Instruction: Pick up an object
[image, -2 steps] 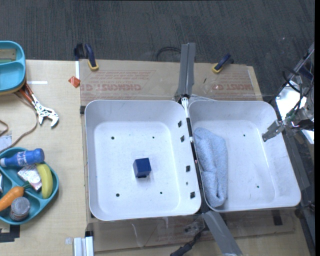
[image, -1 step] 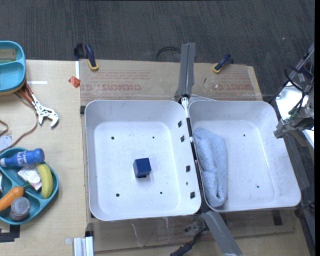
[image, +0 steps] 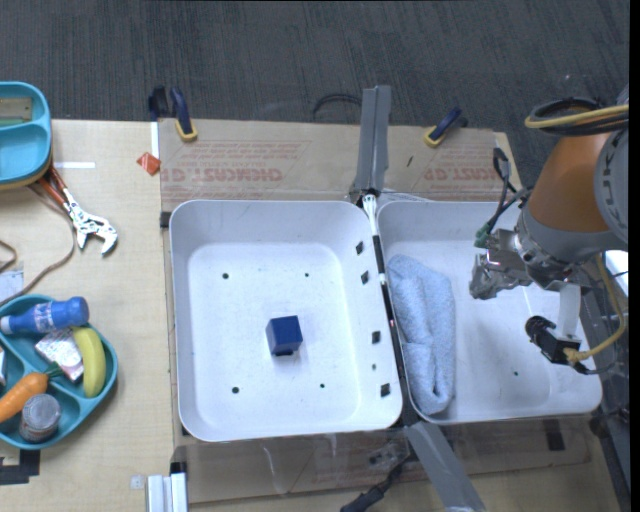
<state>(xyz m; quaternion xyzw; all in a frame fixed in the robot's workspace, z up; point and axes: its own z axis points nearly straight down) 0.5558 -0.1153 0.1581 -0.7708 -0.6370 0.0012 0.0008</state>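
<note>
2 white plastic bins side by side. Left bin (image: 200, 330): small blue cube (image: 285, 335) near middle, alone. Right bin (image: 520, 400): folded pale towel (image: 422, 330) along left wall. Gripper (image: 486, 280) over right bin, well apart from cube. Reversed "CHEMCAST GP" printed on cardboard (image: 270, 160) behind.

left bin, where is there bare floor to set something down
The left bin has bare floor all around the blue cube, widest above it. The right bin is tighter: the grey towel lines its left wall, and the tool hangs over the open strip beside it.
</note>
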